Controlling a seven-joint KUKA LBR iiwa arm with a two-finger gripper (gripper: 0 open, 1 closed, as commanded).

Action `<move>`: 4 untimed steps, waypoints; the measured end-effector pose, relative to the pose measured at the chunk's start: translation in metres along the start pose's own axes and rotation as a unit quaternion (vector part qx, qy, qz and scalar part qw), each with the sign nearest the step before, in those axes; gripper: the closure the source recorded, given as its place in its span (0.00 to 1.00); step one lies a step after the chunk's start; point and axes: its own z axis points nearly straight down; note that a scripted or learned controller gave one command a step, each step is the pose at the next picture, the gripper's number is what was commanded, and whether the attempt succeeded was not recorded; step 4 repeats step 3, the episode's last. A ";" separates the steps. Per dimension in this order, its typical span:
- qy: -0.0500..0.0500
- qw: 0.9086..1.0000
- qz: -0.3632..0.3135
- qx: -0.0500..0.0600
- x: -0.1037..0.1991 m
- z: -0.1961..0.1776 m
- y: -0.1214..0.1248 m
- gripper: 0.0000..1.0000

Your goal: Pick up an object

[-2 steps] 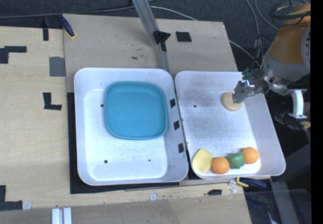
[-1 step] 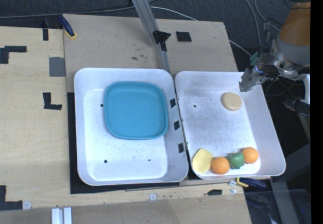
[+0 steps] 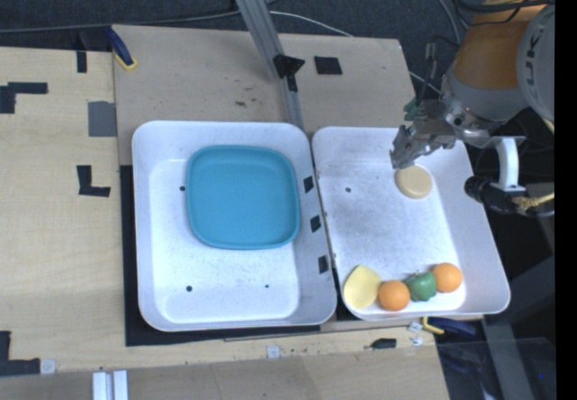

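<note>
My gripper [image 3: 403, 157] hangs over the far part of the right bin [image 3: 379, 218], just up and left of a pale cream round object [image 3: 415, 181]. Nothing shows between its tips. Along that bin's near edge lie a yellow piece [image 3: 361, 286], an orange ball [image 3: 393, 295], a green object [image 3: 421, 286] and a second orange ball [image 3: 447, 277].
The left bin [image 3: 153, 236] holds a blue square plate [image 3: 242, 195]. A grey metal pole [image 3: 261, 24] slants across the bench behind the bins. Cables and a white bracket [image 3: 507, 164] sit to the right of the right bin.
</note>
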 end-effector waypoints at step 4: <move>0.000 1.000 0.000 0.001 0.166 0.023 -0.001 1.00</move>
